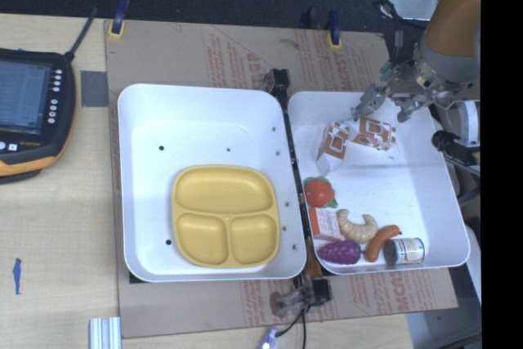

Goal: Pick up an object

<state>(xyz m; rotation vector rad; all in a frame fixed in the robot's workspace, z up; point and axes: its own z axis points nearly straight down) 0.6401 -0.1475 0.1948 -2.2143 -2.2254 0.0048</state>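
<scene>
Your gripper point(384, 100) is hovering, fingers spread and holding nothing, at one o'clock in the right bin point(433, 200), approaching the wrapped snack packet point(359, 135); next you're needing a descent.

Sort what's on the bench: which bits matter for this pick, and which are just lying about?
In play: gripper over the right bin; wrapped snack packet, tomato, croissant, sausage, purple grapes, small can.

Lying about: yellow divided tray, left bin, teach pendant.
</scene>
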